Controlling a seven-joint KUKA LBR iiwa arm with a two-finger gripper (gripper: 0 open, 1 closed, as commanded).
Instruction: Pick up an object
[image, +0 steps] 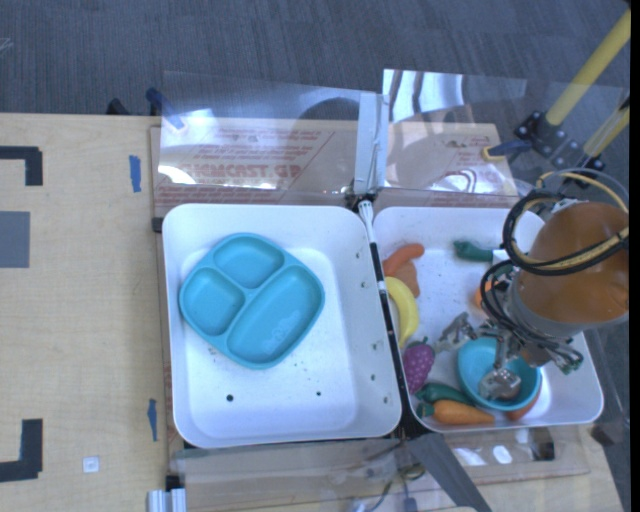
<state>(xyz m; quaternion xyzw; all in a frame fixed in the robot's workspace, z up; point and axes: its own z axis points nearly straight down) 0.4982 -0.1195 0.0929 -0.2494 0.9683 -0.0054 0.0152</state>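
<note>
My tool (503, 380) hangs low in the right bin (585, 400), its tip inside a small blue bowl (478, 368); I cannot tell its grip. Just below it lies an orange carrot (462, 411), to its left purple grapes (418, 364) and a yellow banana (404, 306). Far left, a blue divided plate (252, 299) sits in the other bin (340, 400).

text: none legible | red print on cardboard (250, 155) behind bins, too blurred
</note>
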